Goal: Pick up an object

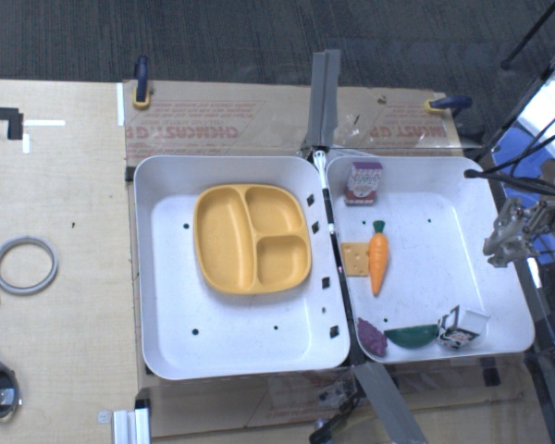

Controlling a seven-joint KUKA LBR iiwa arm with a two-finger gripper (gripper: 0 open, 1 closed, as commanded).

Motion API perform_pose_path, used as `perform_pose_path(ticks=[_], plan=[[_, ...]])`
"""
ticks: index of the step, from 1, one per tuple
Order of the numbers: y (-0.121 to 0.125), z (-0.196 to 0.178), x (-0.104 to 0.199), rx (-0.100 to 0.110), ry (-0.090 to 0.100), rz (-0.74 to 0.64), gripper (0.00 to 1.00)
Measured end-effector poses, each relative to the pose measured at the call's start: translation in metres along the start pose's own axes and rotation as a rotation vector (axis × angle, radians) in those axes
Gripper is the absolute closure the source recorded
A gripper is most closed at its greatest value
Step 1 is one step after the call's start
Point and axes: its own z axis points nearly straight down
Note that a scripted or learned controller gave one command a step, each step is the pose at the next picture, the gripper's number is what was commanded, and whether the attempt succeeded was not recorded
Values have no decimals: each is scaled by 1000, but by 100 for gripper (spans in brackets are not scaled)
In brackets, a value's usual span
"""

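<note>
the table (55,183) stretches far to the side of the tool (511,239), which hangs at the outer edge of the nearer white bin (425,202); whether it is open or closed i cannot tell from this angle, and nothing shows between its tips. the farther bin (166,331) lies beyond the nearer one and carries a yellow divided plate (252,239), well apart from the tool.

the likely targets all sit in the nearer bin. the carrot (377,260) lies across the bin from the tool, toward the dividing wall, touching or just beside a cracker-like yellow square (355,259). a small purple-and-white carton (363,181) stands near the back corner. closest to the tool, along the front wall, are a small white box (462,327), a green piece (413,337) beside it, and a purple piece (372,338) further along.

the step in hand looks like choosing and approaching an object, so nothing is picked yet. to do it well, i would favour the carrot: it has free floor on the tool's side, so closing across its narrow width should work. the front-wall items risk a finger striking the bin wall.
</note>
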Motion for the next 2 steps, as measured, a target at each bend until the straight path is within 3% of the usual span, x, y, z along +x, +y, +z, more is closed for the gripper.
perform_pose_path(ticks=[1,2], plan=[[0,0,0,0,0,0,0],[36,98,-42,-1,4,305,0]])
